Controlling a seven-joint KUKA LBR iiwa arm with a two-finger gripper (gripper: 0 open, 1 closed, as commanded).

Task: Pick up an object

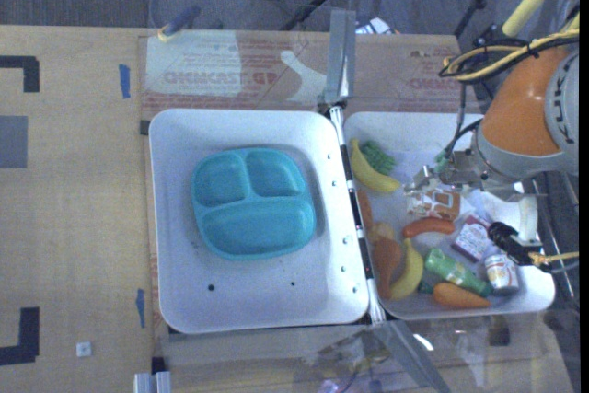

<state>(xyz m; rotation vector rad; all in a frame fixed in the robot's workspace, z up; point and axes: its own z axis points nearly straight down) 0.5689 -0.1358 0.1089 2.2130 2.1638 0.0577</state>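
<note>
**Inspector:** Start at the near edge and work back.

**Assistant:** Nearest, at five o'clock in the right bin point(543, 294), lies an orange carrot point(459, 295). Just at its two o'clock stands a small can point(500, 272) with a red-and-white label. A green bottle point(449, 270) lies touching the carrot's far side. At the bottle's nine o'clock is a yellow banana point(410, 273), next to an orange piece against the bin's left wall.

**Inspector:** And further in?

**Assistant:** A red-and-white packet point(472, 240) sits at the bottle's one o'clock; a red sausage-shaped item point(429, 226) lies at its eleven o'clock. Beyond that, a second banana point(367, 169) rests near the left wall, with a green leafy item point(378, 156) touching it on the far side.

**Inspector:** The left bin?

**Assistant:** The left bin point(175, 290) carries a blue divided plate point(253, 201), three compartments, lying flat near its centre.

**Inspector:** The arm?

**Assistant:** It enters from three o'clock, orange band point(520, 120) above the right bin's far corner. The gripper point(440, 182) is low over the bin's middle, just above the sausage-shaped item. Its fingers are lost among clutter; I cannot tell how far apart they are, nor whether they have hold of anything.

**Inspector:** The bench?

**Assistant:** The bench point(74, 198) is tan, with blue tape marks at nine o'clock.
</note>
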